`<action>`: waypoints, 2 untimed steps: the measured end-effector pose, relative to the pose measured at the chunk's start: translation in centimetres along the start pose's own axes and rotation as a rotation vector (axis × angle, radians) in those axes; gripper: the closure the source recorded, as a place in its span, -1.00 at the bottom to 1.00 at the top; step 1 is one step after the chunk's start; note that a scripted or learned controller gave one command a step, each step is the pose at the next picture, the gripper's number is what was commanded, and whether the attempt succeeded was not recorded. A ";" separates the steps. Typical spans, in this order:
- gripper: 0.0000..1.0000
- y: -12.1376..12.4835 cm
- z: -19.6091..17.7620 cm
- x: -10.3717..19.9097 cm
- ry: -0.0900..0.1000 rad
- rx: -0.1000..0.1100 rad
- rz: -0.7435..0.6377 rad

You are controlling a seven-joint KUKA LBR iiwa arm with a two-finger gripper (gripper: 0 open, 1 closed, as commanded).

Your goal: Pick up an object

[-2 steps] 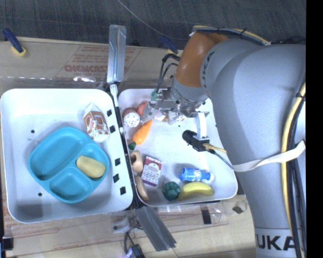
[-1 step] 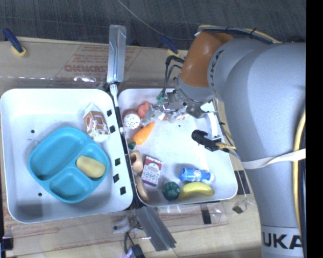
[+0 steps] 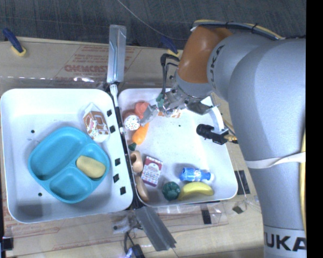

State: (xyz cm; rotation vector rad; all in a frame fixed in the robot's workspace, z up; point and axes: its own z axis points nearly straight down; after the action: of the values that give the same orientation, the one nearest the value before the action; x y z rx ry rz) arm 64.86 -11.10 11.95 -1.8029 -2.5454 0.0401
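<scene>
The gripper sits low at the far end of the right bin, just beside a reddish object and an orange carrot-shaped piece. Whether it grasps anything cannot be determined. A yellow banana lies along the near wall, well apart.

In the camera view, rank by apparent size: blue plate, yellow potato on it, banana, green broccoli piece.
Largest to smallest:
1. blue plate
2. banana and yellow potato, too alike to rank
3. green broccoli piece
</scene>
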 end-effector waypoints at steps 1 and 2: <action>-1.00 0.2 -2.9 0.2 0.007 -0.006 -0.324; -1.00 -0.6 1.5 -0.7 0.003 -0.003 0.051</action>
State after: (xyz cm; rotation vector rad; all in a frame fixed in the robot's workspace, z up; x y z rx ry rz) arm 64.48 -11.93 10.47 -1.8666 -2.4986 0.0344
